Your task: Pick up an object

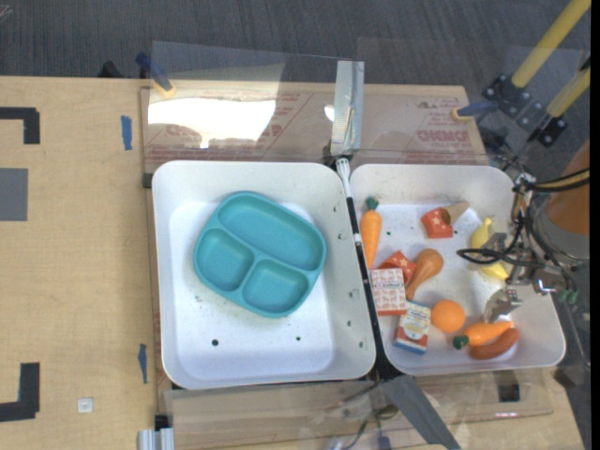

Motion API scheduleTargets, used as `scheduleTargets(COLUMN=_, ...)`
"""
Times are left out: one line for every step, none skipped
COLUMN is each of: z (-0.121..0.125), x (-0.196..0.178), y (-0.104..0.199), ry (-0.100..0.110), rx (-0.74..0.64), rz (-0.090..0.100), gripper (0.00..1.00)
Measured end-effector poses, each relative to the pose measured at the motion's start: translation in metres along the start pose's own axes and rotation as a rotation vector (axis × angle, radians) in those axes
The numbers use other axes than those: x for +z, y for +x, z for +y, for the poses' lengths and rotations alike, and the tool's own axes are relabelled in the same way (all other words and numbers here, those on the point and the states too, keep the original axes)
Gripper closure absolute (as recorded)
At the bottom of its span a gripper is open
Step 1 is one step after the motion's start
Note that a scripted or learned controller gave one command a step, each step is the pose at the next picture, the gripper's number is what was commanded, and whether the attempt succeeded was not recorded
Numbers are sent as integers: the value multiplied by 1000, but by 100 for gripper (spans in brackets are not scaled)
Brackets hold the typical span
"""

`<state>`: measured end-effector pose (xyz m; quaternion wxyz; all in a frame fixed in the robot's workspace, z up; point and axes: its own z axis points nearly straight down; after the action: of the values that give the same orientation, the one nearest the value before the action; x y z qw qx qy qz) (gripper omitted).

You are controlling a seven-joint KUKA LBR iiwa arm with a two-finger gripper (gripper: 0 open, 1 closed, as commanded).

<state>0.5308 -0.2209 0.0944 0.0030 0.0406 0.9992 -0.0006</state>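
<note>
The right bin [539, 354] holds several toy foods. Among them are a carrot [370, 233], a red piece [436, 222], a yellow banana [483, 232], a brown gourd [427, 266], a red-and-white carton [387, 292], a smaller carton [413, 326], an orange [448, 316] and an orange-red vegetable [488, 334]. My gripper [490, 277] is low over that bin's right side, reaching in from the right. It is open, with one finger [476, 253] above and one below a yellow piece [495, 271]. Nothing is lifted.
The left bin [178, 345] carries a teal divided plate [260, 253]. A ridge [356, 251] separates the two bins. A clear upright panel [347, 111] stands behind them. Cables and the orange-banded arm [567, 216] crowd the right bin's right edge.
</note>
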Motion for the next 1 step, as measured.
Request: scheduleTargets(z=85, x=6, y=-61, ry=-1, rx=-200, rz=-12, gripper=0)
